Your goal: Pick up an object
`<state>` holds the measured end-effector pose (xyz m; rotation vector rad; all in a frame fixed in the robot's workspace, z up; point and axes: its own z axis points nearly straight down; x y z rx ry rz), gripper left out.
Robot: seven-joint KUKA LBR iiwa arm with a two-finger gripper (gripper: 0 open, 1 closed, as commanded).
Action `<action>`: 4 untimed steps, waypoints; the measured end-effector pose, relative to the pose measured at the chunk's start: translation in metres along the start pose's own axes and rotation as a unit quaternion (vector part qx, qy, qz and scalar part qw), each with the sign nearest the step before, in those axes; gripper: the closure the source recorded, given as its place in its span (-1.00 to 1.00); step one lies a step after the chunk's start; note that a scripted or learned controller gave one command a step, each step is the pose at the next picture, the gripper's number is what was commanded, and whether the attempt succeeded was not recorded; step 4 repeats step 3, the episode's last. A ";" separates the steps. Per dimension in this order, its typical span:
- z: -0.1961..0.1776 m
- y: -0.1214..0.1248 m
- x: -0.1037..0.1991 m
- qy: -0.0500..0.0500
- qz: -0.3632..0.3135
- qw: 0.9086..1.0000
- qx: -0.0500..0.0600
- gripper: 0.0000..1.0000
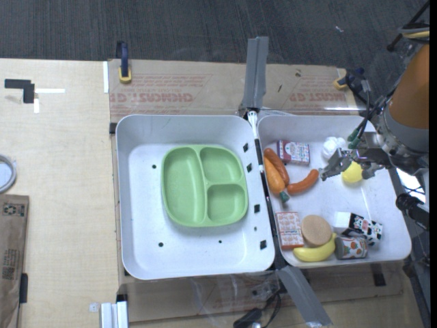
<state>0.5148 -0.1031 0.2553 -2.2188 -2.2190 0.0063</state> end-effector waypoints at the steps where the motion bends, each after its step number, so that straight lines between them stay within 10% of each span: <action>1: 0.110 0.047 -0.007 0.000 0.028 1.000 -0.001 -1.00; 2: 0.164 0.057 -0.008 0.000 0.035 0.999 -0.001 -1.00; 3: 0.155 0.057 -0.010 0.000 0.037 0.999 -0.001 1.00; 4: 0.155 0.057 -0.010 0.000 0.037 0.999 -0.001 1.00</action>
